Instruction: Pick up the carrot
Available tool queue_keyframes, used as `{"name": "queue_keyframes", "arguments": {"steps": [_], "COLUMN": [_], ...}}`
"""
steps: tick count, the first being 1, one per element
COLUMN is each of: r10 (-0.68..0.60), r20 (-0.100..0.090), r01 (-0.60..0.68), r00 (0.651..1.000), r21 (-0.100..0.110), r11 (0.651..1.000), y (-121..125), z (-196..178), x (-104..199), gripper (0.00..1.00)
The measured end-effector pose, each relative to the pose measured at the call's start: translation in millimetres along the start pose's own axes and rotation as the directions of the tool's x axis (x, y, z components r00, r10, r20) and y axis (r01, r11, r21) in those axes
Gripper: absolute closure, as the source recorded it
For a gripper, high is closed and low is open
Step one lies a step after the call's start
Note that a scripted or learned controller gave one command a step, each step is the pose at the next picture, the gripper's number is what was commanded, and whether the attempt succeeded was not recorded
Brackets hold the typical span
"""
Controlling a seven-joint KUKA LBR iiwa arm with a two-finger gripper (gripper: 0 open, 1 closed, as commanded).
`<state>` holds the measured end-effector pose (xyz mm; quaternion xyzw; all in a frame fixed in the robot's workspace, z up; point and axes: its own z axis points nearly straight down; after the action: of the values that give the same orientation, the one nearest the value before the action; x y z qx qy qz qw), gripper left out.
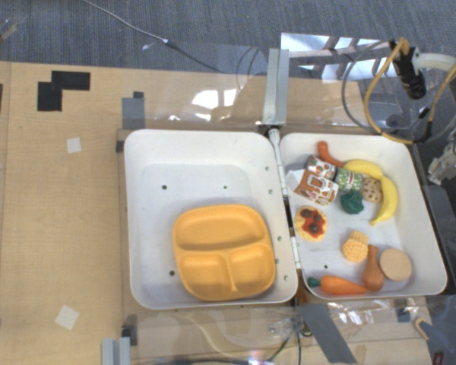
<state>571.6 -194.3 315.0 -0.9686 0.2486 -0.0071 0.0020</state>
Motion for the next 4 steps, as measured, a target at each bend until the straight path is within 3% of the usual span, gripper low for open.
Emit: {"name": "queue_keyframes", "arguments": {"steps": [1, 2, 3, 4], "r10": [-0.251, -0.292, -0.295, -0.298], "r20": [0.008, 0.018, -0.003, 0.024], "r01": [0.251, 0.292, 0.295, 0.298], "r00": [0.968, 0.956, 0.956, 0.954], "r21": [0.001, 0.002, -0.001, 0.003], "r11": [0.968, 0.957, 0.956, 0.955], "y": [32.8, 33.1, 36.8, 47.2], "z": [90.2, 180.6, 65.9, 195.2], "x": [-36.3, -40.4, -40.7, -66.3], "gripper": [1.0, 1.0, 1.0, 1.0]}}
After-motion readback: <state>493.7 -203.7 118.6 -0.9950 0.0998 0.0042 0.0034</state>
